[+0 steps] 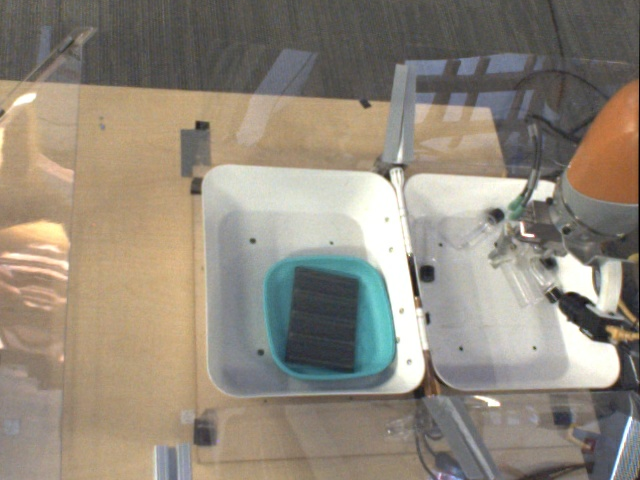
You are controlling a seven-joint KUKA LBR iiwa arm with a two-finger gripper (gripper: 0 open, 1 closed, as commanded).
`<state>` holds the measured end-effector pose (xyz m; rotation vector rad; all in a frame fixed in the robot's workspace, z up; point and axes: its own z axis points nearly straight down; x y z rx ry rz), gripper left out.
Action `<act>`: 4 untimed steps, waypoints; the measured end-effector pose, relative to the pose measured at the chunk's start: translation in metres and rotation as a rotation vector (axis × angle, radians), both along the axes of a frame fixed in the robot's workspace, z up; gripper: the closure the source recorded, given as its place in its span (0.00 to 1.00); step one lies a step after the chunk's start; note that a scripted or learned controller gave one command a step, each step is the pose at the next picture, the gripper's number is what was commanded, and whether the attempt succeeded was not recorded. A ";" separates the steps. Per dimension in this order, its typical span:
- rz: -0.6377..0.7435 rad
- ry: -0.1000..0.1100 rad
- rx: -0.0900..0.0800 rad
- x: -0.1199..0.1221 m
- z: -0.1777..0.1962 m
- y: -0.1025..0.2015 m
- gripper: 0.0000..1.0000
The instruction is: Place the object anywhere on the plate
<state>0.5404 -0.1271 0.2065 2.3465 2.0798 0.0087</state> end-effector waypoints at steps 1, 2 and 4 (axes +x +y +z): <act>0.104 0.003 0.000 -0.010 -0.022 0.067 1.00; 0.173 0.002 0.001 -0.025 -0.001 0.141 1.00; 0.353 0.004 0.000 -0.016 -0.022 0.190 0.00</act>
